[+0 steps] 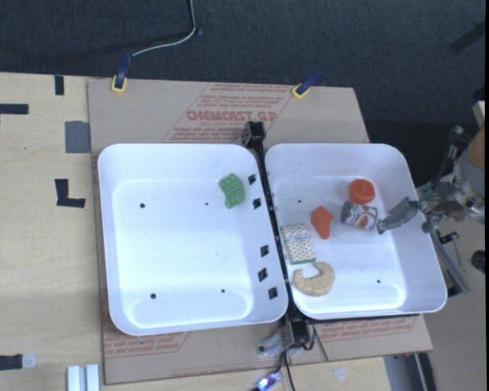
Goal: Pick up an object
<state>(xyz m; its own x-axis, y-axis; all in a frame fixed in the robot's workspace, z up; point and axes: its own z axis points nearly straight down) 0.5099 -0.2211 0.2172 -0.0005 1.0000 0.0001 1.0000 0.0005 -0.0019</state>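
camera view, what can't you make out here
- Gripper: too small and blurred in the camera view to tell open or shut.
- Arm: mostly cut off at the right edge.
- Jar: label too small to read.
- Packet: print too small to read.

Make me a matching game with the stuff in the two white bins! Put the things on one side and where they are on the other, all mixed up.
Things:
1. green block
2. orange-lidded jar
3. croissant
4. red piece

Places:
A. lying on its side in the right bin, closest to the gripper
B. the left bin, near the divider
C. the right bin, between the jar and the patterned packet
D. the front of the right bin, just below the packet

Pairs: 1-B, 2-A, 3-D, 4-C
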